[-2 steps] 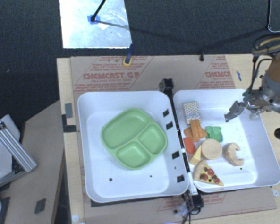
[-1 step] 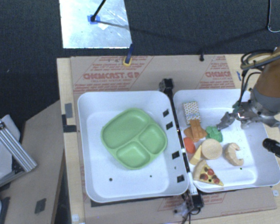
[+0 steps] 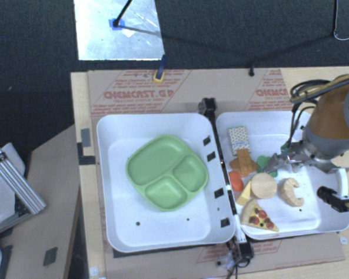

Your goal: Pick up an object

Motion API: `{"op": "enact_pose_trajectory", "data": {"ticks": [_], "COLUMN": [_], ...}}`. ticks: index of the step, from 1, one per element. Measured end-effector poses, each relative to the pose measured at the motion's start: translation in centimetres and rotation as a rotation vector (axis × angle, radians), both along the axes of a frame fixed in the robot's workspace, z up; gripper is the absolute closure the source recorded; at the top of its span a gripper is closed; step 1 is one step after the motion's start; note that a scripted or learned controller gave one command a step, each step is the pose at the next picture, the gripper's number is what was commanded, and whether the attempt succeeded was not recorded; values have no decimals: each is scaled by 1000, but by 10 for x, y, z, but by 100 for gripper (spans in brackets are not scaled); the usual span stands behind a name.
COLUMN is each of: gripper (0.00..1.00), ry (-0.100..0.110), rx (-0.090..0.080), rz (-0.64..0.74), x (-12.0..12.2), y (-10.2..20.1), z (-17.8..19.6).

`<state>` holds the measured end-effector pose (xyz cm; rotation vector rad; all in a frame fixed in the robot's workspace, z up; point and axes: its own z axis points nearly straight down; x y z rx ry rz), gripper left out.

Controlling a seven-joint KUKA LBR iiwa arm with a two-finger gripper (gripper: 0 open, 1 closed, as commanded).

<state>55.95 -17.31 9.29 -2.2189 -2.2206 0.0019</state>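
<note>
While its grip state cannot be told, the end effector [image 3: 277, 162] hovers just beside the green piece [image 3: 263, 161].

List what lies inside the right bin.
The right bin holds a patterned block, gingerbread figure, round wooden disc, pizza slice and curved wooden piece. The claw covers a green item.

The arm [image 3: 332, 117] comes in from three o'clock, its orange band bulging just above the grey wrist [image 3: 314, 151]. From there the wrist slants down toward eight o'clock, ending in the pincer [image 3: 274, 163], which sits low at the scene's right-centre. Black cables loop over the arm's top at about two o'clock.
</note>
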Motion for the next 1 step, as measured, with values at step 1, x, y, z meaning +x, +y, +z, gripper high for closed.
{"op": "enact_pose_trajectory", "data": {"ticks": [1], "gripper": [0], "ry": [-8], "rx": [-1], "rz": [1], "x": [3], "y": [0], "z": [-5]}}
